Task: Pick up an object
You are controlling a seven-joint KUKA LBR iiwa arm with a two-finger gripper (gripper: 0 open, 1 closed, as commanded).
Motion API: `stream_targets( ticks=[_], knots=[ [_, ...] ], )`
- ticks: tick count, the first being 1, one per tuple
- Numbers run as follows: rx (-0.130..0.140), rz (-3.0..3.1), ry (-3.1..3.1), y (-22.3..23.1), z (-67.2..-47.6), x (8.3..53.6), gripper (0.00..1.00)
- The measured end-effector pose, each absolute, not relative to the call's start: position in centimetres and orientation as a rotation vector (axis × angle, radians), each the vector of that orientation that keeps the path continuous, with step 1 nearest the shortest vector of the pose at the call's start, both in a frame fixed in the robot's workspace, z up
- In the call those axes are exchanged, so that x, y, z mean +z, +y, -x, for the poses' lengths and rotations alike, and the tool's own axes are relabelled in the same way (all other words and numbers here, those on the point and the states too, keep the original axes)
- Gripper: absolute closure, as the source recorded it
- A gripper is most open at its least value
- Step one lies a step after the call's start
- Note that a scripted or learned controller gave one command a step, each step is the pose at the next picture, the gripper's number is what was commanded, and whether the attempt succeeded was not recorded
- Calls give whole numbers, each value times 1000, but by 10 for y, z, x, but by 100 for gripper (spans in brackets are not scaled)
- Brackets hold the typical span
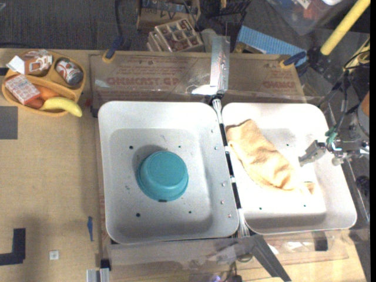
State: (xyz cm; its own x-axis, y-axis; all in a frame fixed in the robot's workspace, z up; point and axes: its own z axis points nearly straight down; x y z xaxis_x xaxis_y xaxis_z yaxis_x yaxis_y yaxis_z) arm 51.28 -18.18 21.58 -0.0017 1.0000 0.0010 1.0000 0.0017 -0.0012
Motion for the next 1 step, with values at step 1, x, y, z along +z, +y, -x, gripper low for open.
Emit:
stream_targets(
  ticks=[1],
  knots=[
    [0, 2002, -2420, -133, -495, 128, 0]
  ],
)
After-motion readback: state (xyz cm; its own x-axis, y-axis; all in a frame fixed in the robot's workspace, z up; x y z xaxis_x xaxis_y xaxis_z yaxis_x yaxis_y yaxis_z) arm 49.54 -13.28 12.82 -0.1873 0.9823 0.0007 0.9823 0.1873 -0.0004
